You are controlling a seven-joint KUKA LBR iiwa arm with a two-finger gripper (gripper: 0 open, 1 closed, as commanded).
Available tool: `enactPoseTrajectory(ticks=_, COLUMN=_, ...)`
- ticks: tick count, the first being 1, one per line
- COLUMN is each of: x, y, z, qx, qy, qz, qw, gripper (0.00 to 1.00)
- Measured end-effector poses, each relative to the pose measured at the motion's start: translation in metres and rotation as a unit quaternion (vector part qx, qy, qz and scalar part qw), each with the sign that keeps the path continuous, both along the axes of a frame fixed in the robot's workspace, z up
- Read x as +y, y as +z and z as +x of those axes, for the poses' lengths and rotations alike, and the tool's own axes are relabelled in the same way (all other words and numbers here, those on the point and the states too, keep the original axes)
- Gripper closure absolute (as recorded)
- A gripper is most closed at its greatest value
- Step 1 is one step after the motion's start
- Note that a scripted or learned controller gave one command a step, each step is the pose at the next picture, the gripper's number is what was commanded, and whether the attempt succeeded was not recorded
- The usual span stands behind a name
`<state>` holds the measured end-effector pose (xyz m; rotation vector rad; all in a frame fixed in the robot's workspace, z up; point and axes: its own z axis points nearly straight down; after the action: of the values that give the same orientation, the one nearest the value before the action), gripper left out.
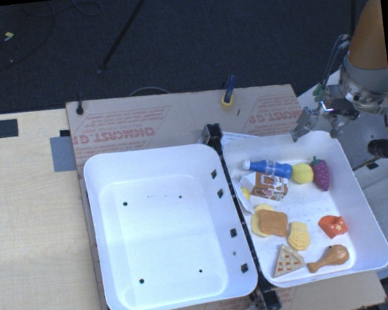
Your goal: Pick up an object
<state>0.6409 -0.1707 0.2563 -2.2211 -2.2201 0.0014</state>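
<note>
The gripper (314,119) hangs spread and holding nothing above the far right corner of the right bin (371,224), beyond the purple grapes (320,174).

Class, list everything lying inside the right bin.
The right bin holds a blue bottle, lemon, grapes, carton, toast, corn, pizza slice, drumstick and red pepper. Anything beneath them is covered.

dark carpet (165,35), wooden bench (29,241), cardboard sheet (148,121)
</note>
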Motion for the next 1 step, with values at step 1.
enactPoseTrajectory(ticks=1, x=0.0554, y=-0.0842, z=0.0015, qx=0.004, qy=0.002, qz=0.0023, qw=1.0, gripper=0.0)
